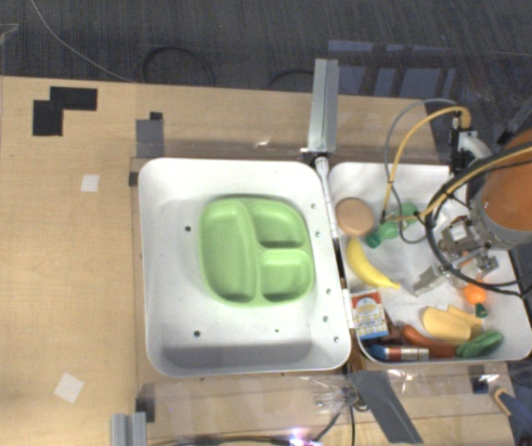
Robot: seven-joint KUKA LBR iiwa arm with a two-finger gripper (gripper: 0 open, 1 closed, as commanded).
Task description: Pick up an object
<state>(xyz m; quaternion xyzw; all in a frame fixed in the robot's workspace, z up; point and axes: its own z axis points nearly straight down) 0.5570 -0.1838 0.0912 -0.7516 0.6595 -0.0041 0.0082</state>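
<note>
The right bin [524, 334] holds several small objects. A round tan piece [355, 216] lies at its back left, with a green piece [381, 232] beside it. A yellow banana [368, 266] lies left of centre. At the front are a small printed box [369, 314], a red and black marker [401, 351], a brown sausage shape [433, 340], a pale yellow block [447, 322], a green vegetable [480, 344] and a small orange piece [474, 295]. My gripper [433, 275] hangs low over the bin's middle, right of the banana, and I see nothing held in it.
A green divided plate [254, 249] lies in the left bin [168, 342]. Yellow and black cables [405, 137] loop over the back of the right bin. The arm's orange band [524, 193] overhangs the bin's right side. A metal post [321, 100] stands behind the divider.
</note>
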